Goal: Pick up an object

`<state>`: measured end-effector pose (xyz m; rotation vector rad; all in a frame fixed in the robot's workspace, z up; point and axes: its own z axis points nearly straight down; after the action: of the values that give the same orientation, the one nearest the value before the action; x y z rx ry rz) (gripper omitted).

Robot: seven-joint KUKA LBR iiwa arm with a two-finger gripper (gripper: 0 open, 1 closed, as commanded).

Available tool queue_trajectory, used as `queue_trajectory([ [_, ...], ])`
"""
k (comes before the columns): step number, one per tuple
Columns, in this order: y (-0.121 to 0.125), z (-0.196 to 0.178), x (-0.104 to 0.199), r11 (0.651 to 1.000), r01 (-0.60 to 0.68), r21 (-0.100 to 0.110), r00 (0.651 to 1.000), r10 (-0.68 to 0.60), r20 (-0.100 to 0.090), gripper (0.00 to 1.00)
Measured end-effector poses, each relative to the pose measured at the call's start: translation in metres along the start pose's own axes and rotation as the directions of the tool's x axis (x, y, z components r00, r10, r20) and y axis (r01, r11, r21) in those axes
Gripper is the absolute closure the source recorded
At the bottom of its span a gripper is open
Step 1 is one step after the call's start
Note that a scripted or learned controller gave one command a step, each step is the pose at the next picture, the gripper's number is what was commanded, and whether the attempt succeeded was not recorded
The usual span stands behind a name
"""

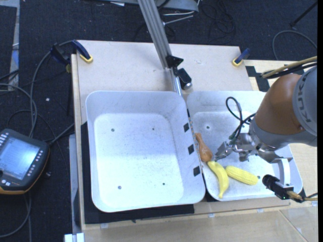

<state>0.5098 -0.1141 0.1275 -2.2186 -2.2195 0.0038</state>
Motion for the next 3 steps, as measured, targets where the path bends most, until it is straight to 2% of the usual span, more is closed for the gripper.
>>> queue_trajectory([
  [1, 0.0, 0.033, 0.0, 1.0, -0.001, -0.002, 1.0, 0.001, 0.001, 0.0],
  [2, 0.001, 0.022, 0.0, 1.0, -0.001, -0.005, 1.0, 0.001, 0.001, 1.0],
  [3, 0.01, -0.025, 0.002, 1.0, 0.0, -0.008, 1.0, 0.0, 0.001, 1.0],
])
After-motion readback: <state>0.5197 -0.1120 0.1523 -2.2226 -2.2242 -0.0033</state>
